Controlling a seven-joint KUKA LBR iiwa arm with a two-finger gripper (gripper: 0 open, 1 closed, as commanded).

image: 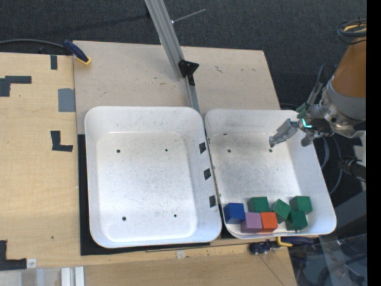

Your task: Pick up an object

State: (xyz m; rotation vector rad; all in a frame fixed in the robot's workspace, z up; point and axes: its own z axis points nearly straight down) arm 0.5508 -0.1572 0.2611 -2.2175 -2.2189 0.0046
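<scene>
While the arm (348, 79) reaches in from the right edge of the frame, its pincer (286, 133) hangs over the upper right part of the right bin (250, 165), near that bin's right rim. One grey finger (280, 137) points down and to the left toward the speckled floor; a small teal light shows at the wrist just behind it. Nothing can be seen between the fingers, and whether they are spread or closed cannot be told from this angle.

All the blocks sit well apart from the pincer, huddled along the lower edge of the right bin. From left to right: a blue block (234, 212), a purple block (253, 221) just beside it, an orange block (269, 220) touching the purple one, and green blocks behind and to the right, one (258, 204) above the purple block, one (281, 208) beside the orange block, and two more (301, 204) (297, 220) nearest the lower right corner.

At centre left lies the left bin (143, 177), its rim touching the right bin's. Both rest on the tan desk (36, 159). A metal bar (164, 25) slants from the top of the frame down to the gap between the bins.
</scene>
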